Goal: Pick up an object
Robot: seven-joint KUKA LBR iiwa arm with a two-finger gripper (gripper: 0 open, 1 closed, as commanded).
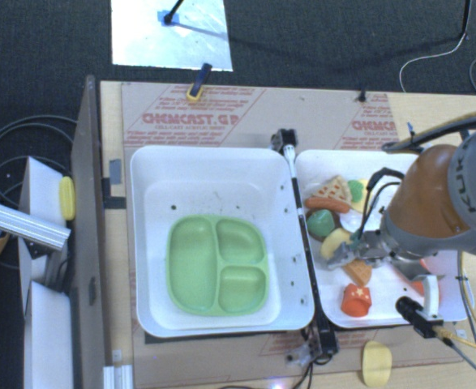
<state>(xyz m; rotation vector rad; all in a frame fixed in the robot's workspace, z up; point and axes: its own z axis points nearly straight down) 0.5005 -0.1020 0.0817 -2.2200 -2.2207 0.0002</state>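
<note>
Presently I log: left bin (152,177), centre frame, holds green divided plate (218,264). Right bin (319,310) holds toy food: waffle wedge (332,190), red sausage (328,204), green piece (319,223), orange chunk (358,272), red tomato-like piece (355,300). Gripper (347,250) low among them, over yellow piece (333,243); grip state I cannot tell. Cardboard-topped bench (221,112), dark carpet (43,39) above.

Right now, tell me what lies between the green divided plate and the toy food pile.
In the camera view, the two bins' adjoining white rims lie between the green divided plate and the toy food pile.
</note>
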